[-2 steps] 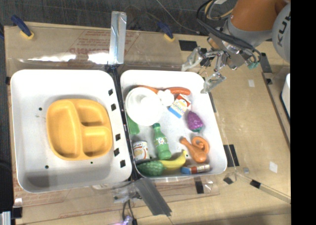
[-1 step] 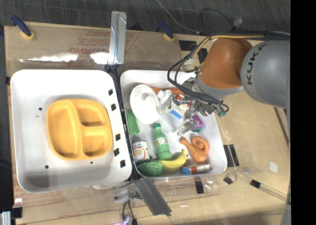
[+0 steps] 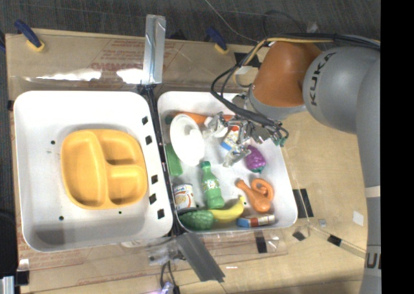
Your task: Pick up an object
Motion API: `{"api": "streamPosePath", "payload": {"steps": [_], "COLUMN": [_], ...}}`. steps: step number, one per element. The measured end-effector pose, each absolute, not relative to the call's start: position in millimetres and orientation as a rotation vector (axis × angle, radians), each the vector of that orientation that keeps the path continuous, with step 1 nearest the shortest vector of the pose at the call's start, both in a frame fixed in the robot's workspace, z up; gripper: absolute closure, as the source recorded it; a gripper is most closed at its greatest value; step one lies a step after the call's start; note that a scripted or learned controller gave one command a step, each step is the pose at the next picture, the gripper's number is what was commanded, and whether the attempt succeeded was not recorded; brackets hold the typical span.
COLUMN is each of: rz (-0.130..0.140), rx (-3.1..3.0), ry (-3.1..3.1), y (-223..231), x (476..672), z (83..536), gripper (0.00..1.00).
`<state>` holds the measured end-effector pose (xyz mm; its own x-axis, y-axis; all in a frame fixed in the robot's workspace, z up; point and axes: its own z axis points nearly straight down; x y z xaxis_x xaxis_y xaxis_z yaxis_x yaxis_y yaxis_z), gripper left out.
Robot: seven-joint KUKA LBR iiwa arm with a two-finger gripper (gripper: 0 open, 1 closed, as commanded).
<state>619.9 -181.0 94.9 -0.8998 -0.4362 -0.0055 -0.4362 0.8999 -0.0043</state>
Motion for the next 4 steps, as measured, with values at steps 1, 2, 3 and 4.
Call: {"api": "streamPosePath", "payload": {"steps": [1, 2, 3, 4], "rz": [-0.013, -0.014, -0.013, -0.015], "rx": [-0.691, -1.110, -1.124, -1.234], "ry": [3.048, 2.922, 2.917, 2.876], "y": [-124, -185, -182, -174], "x": [502.8, 490.8, 492.0, 555.9], "z": [96, 98, 106, 239], "gripper": [0.00, 0.00, 1.00, 1.00]}}
